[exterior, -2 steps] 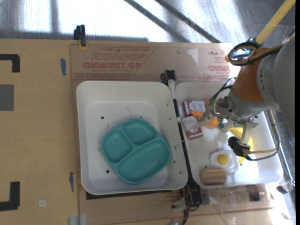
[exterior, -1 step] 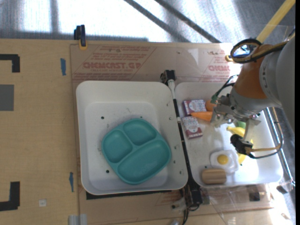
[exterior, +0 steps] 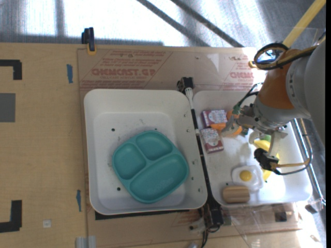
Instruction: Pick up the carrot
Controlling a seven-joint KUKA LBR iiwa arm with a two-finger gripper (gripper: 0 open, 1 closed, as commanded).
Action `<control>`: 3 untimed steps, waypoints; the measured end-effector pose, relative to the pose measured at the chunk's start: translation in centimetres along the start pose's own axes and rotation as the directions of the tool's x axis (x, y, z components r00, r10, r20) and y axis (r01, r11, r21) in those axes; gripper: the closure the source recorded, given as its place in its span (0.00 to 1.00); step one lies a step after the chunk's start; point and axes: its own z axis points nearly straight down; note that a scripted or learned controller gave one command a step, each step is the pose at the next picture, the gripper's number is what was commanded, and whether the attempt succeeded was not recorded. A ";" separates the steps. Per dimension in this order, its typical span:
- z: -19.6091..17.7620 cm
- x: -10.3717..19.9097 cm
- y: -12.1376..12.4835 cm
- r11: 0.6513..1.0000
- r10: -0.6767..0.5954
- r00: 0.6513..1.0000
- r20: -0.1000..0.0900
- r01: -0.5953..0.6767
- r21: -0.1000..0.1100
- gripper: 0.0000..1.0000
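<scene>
The bench (exterior: 41, 138) under me is brown board, with black corner marks and bits of blue tape on its left part, and printed red lettering along the sheet behind the bins. Beyond its far edge the floor is grey and striped with light. Two white bins sit side by side: the left bin (exterior: 98, 154) holds a teal plate (exterior: 150, 165) with three compartments, and the right bin (exterior: 297, 190) holds the small things.

My arm comes in from the right over the right bin, orange band up by the wrist. My claw (exterior: 237, 122) hangs at the bin's far left part, and the carrot (exterior: 231, 130) lies right at its tip (orange, just beside two small packets (exterior: 212, 129)). Whether the claw is clenched or released I cannot tell. Nearer the front lie a fried egg (exterior: 246, 175) and a bread roll (exterior: 236, 194).
</scene>
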 end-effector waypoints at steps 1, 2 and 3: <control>1.3 -3.0 4.3 0.979 0.204 0.979 -0.003 -0.204 0.016 0.00; 0.0 -3.0 4.5 0.980 0.197 0.980 0.002 -0.197 0.010 1.00; -8.9 4.6 -4.0 0.973 0.231 0.973 -0.011 -0.231 0.015 1.00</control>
